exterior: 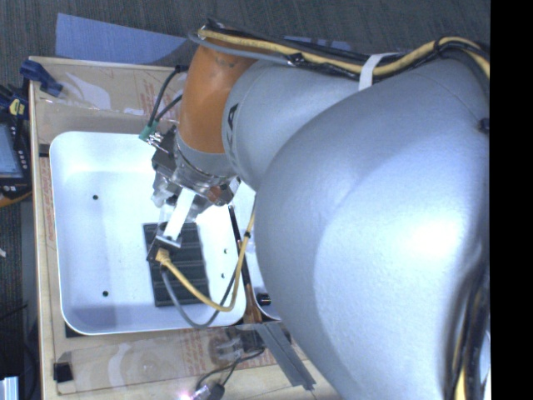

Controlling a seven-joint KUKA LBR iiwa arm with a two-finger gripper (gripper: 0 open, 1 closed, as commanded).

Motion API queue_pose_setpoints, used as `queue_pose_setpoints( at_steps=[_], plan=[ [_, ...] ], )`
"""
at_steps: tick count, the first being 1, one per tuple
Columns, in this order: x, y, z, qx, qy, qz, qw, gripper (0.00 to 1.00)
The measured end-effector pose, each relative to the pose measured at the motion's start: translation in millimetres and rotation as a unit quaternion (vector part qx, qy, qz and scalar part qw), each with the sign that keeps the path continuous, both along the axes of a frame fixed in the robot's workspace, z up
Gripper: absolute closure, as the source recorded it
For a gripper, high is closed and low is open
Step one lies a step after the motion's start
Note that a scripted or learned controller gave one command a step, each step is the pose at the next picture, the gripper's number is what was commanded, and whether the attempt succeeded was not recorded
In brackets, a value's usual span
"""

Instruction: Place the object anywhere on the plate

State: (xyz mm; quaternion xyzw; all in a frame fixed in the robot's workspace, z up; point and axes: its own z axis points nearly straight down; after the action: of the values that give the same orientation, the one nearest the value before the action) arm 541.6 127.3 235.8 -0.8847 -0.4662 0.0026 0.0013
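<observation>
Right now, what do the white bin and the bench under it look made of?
White bin: likely moulded plastic, smooth with a soft sheen and rounded corners. Bench: seems to be pale wood or plywood, matt, with faint grain marks.

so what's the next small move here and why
Probably a short straight lift of the gripper: it sits low over the dark ribbed slab in the white bin, and I cannot tell whether it has hold of anything.
</observation>
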Motion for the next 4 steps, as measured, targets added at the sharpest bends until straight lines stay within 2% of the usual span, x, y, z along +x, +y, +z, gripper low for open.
queue_pose_setpoints(
  at_steps=[1,2,3,4],
  plan=[
    [107,-48,-40,-0.0010,-0.001,-0.263,0.9649,1.00],
    [95,-103,-45,-0.0021,-0.001,-0.371,0.9285,1.00],
    [100,-38,16,-0.0012,-0.003,-0.372,0.9283,1.00],
    [95,-39,74,0.0004,-0.001,-0.143,0.9898,1.00]
  ],
)
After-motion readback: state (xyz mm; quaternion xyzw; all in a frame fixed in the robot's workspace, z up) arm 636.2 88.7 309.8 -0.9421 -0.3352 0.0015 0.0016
